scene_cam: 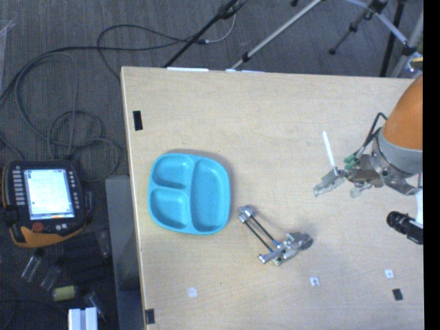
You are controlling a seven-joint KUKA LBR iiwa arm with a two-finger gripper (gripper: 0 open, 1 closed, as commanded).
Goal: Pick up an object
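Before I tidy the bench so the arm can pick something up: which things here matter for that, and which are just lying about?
For the job:
gripper
blue plate
metal tool

Lying about:
pendant on the floor
cables
tripod legs

Orange band (407, 119) above a grey wrist, metal gripper (328, 182) with green-tipped fittings and black cable

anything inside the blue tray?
All three compartments of the blue tray look bare. The metal tool lies on the bench beside it, apart. Nothing covers the tray.
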